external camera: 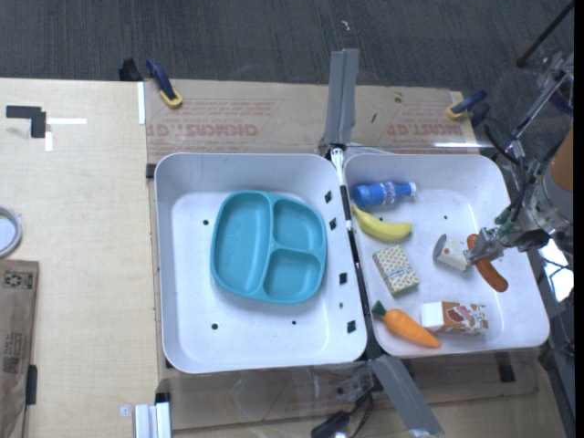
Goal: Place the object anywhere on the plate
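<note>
Arm reaches in from our right, gripper low over the right bin beside a sausage; its grip we cannot tell.

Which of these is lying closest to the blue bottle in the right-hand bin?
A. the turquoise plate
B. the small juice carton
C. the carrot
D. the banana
D. The banana lies just below the blue bottle at the top of the right bin, far nearer than anything else named.
</note>
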`<state>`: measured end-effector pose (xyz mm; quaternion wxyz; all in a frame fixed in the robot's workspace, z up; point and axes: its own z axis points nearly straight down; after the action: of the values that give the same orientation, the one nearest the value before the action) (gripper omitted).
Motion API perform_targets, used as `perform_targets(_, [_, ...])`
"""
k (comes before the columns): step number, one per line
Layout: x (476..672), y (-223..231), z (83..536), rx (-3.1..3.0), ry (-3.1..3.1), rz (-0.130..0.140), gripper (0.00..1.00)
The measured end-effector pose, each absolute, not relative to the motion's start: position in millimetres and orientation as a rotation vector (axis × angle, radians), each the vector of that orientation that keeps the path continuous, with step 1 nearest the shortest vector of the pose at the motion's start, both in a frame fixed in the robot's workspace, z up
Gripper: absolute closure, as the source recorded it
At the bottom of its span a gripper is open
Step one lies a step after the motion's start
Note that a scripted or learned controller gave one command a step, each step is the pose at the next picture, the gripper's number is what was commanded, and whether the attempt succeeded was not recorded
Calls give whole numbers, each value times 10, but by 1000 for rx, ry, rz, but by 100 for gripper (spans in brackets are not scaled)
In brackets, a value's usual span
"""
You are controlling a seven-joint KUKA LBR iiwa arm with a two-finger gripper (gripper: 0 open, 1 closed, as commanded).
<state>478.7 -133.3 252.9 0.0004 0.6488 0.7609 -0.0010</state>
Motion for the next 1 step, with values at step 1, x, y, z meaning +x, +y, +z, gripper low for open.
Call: perform_targets(1, [5186, -499, 2014, 1847, 2545, -4, 100])
